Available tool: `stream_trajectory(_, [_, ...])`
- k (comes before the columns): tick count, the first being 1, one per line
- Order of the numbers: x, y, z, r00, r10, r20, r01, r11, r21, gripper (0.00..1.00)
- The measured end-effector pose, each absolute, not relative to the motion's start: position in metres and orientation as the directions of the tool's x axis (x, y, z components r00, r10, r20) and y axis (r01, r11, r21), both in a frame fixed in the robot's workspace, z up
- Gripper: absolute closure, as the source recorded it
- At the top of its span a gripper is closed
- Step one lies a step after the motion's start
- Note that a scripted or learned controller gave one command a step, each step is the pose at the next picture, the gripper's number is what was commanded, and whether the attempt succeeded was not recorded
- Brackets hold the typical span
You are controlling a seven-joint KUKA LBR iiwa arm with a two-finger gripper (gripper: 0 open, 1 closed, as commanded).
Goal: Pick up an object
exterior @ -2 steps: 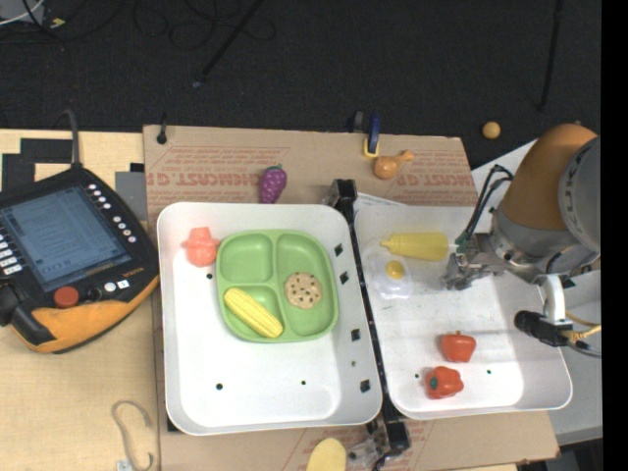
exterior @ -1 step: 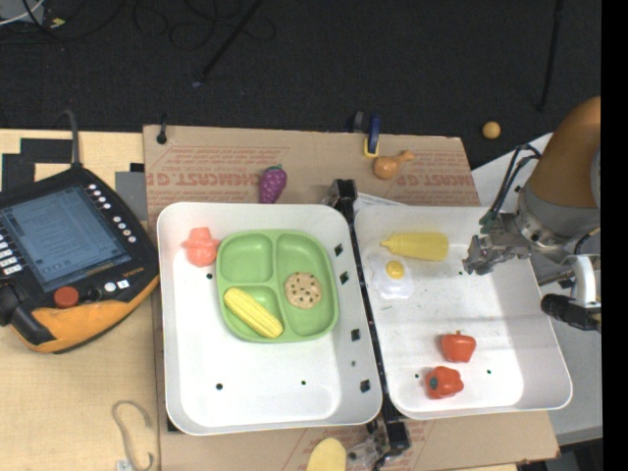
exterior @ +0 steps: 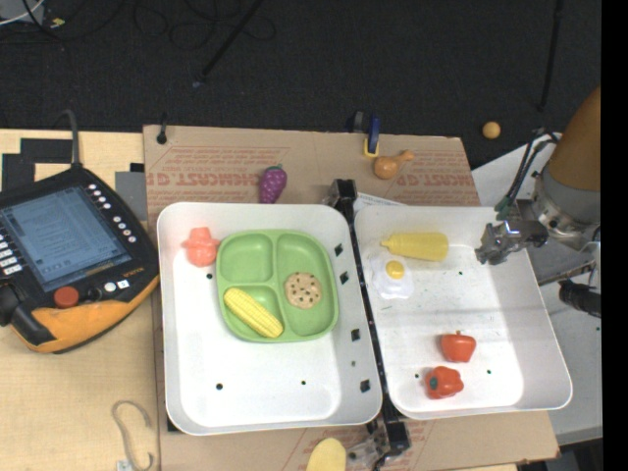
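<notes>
Overhead view of 2 white bins on a cardboard-covered bench. The gripper (exterior: 494, 240) hangs over the upper right edge of the right bin (exterior: 549, 361), and nothing is visible between its tips; whether it is released or clenched cannot be told at this size. The nearest candidate is a yellow toy mustard bottle (exterior: 416, 246) lying on its side in the bin's upper part, just above a toy fried egg (exterior: 394, 273); 2 red toy peppers (exterior: 457, 346) (exterior: 444, 382) lie near the lower edge. The left bin (exterior: 186, 381) holds a green divided plate (exterior: 278, 285) bearing a toy corn cob (exterior: 253, 312) and a cookie (exterior: 303, 289), with a pink toy (exterior: 200, 246) beside it. The bottle is probably light, rigid, smooth plastic, so it may roll; a grasp across its narrow width near mid-body seems safest.
</notes>
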State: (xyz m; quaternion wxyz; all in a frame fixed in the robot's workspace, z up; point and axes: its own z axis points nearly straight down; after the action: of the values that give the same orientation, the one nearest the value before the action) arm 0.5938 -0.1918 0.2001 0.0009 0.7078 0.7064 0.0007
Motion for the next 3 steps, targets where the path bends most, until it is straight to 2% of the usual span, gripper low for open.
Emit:
stream_trajectory(1, [0.594,-0.193,0.229,0.001,1.000,0.000,1.000,-0.001,0.002,1.00])
stream_trajectory(3, [0.584,-0.080,0.242,-0.004,1.000,0.003,1.000,0.004,-0.003,1.00])
